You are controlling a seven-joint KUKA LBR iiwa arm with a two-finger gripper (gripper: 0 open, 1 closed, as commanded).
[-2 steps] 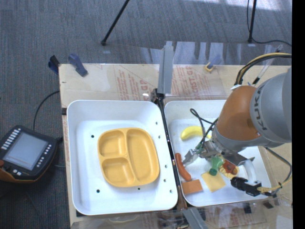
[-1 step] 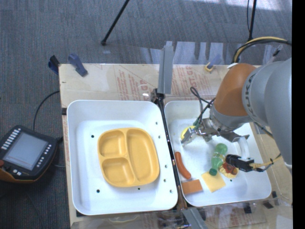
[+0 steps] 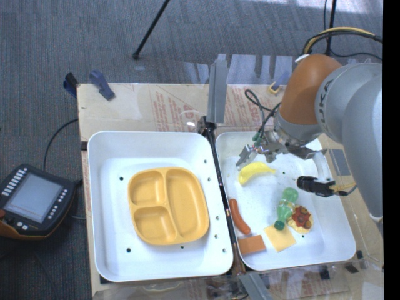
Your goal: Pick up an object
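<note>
My gripper [image 3: 249, 156] hangs over the upper left part of the right bin [image 3: 340, 230], open, with nothing between its fingers. Just below it lies a yellow banana [image 3: 255, 172], its upper end close to the fingertips. Further down the same bin lie a red hot dog [image 3: 239, 217], a green bottle [image 3: 285, 206], a small pizza slice [image 3: 301, 218], a yellow cheese slice [image 3: 279, 237] and an orange-brown slab [image 3: 252, 244].
The left bin [image 3: 106, 167] holds a yellow divided plate [image 3: 167, 205]. The ridge where the two bins meet [image 3: 220, 186] runs just left of the gripper. A black cable end [image 3: 314, 185] sticks out over the right bin. A handheld control pendant [image 3: 31, 199] lies on the floor at left.
</note>
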